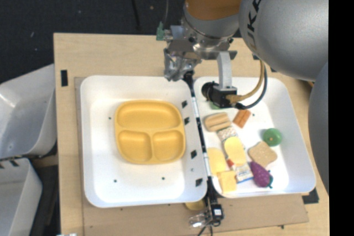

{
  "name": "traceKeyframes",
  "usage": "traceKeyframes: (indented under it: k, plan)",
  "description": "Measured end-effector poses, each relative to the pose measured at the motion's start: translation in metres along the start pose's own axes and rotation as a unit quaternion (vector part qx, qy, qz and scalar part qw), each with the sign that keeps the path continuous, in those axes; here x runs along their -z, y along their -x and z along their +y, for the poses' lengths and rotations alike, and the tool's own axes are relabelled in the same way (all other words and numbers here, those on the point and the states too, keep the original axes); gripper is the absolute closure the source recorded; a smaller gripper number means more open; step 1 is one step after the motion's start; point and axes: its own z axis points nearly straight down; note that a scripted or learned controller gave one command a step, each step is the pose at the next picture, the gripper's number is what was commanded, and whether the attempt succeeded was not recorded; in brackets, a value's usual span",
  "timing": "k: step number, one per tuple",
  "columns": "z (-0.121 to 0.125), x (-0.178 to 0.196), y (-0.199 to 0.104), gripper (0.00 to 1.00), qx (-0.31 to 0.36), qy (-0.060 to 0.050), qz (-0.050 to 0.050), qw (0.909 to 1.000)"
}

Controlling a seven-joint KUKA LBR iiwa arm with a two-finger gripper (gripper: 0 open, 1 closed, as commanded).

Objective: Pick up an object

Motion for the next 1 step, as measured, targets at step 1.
traceKeyframes:
  k: [1]
  plan:
    - [-0.0201,-0.0348,-0.1025,1.0,0.01,0.005,0.004,0.9999]
